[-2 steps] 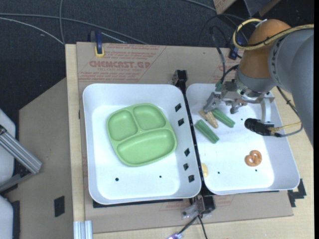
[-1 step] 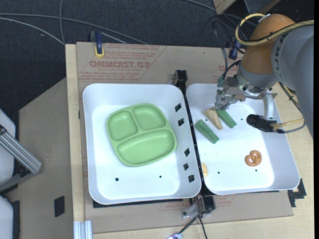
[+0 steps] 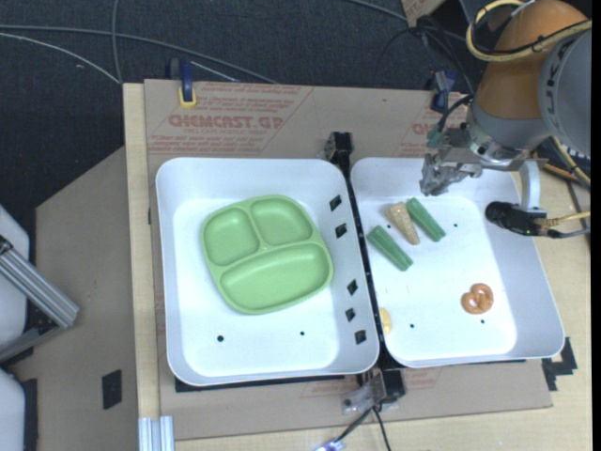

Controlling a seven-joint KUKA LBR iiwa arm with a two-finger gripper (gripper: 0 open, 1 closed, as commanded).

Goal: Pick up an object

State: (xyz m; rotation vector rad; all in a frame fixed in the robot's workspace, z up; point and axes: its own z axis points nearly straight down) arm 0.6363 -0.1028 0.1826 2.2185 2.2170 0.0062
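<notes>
In the right bin (image 3: 507, 332) lie two green sticks, one (image 3: 389, 248) near the divider and another (image 3: 424, 221) a little further back, with a tan cone-shaped piece (image 3: 402, 222) between them. A brown pretzel (image 3: 477, 299) rests toward the bin's right front. A small yellow piece (image 3: 385, 321) sits at the left front edge. My gripper (image 3: 434, 182) hangs above the back of the right bin, just behind the tan piece and the rear green stick, with nothing seen between its fingers.
The left bin (image 3: 188, 327) holds a green divided plate (image 3: 268, 252). Black clips run along the divider between the bins (image 3: 349, 252). The arm comes in from the upper right over the right bin's back corner.
</notes>
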